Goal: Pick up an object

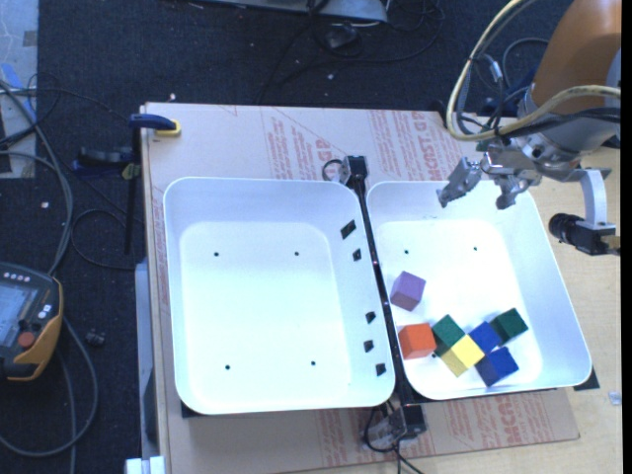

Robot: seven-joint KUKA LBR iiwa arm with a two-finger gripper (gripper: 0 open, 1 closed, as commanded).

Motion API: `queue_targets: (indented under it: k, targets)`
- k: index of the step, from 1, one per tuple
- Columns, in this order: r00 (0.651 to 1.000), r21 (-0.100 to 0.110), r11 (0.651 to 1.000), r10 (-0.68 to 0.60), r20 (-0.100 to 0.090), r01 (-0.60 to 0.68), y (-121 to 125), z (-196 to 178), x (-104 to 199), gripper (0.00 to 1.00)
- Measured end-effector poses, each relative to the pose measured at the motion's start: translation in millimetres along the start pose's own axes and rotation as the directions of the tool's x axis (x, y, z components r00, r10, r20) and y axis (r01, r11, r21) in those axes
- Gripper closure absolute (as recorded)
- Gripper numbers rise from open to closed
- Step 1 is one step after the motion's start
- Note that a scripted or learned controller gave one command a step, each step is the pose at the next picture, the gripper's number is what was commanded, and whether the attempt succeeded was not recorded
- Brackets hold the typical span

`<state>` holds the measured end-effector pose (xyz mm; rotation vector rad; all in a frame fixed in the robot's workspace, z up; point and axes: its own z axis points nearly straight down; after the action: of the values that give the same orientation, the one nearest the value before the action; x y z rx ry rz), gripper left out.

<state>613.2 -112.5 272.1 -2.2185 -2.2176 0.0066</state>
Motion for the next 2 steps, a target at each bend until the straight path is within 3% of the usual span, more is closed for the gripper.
queue_targets:
  k: [1, 2]
  targets:
    - [1.0, -0.006, 1.0, -0.001, 0.0, 0.001, 1, -4, 0, 0.0]
    - [1.0, -0.003, 1.0, -0.001, 0.0, 0.001, 4, 39, 0, 0.0]
